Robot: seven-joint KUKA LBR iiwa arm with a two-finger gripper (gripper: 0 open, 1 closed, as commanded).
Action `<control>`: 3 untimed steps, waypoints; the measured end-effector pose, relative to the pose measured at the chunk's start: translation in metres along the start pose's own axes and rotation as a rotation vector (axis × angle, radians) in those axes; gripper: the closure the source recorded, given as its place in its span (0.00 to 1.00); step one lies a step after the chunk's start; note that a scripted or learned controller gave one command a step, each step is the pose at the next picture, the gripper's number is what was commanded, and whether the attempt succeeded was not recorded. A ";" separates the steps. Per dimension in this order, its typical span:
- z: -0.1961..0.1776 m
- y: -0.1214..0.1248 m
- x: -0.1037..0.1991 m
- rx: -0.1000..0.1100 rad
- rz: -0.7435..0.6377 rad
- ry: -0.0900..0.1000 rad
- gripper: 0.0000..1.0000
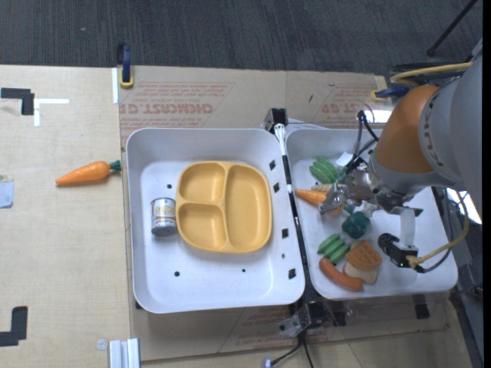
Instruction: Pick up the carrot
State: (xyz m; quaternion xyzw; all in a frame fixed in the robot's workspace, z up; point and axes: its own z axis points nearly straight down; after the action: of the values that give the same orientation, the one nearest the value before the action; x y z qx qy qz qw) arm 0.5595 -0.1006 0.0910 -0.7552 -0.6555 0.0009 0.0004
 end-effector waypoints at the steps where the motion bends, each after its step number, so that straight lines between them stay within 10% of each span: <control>1: -0.008 0.000 -0.001 0.004 0.000 0.000 1.00; 2: -0.008 0.000 -0.001 0.004 0.001 0.000 0.00; 3: 0.000 0.033 -0.001 0.002 0.284 -0.001 0.00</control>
State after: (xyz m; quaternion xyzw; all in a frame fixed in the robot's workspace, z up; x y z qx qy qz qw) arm 0.5924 -0.1067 0.0912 -0.8404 -0.5419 0.0019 0.0005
